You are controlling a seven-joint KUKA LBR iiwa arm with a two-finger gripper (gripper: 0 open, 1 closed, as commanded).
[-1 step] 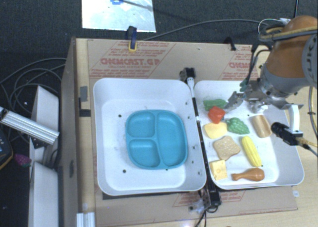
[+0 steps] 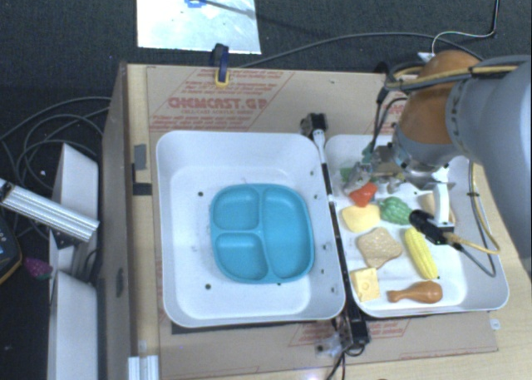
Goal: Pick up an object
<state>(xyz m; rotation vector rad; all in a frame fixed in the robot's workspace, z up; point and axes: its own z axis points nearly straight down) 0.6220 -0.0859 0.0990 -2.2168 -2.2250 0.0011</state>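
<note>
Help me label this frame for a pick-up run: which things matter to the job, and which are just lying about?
Job:
gripper
red piece
green piece
corn cob
cheese wedge
drumstick
right bin

Lying about:
blue divided plate
left bin
cables

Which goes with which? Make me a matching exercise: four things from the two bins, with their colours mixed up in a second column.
Things:
1. divided plate
2. corn cob
3. drumstick
4. broccoli piece

Colours:
A. green
B. brown
C. light blue
D. yellow

Pairs: 1-C, 2-D, 3-B, 4-A
</note>
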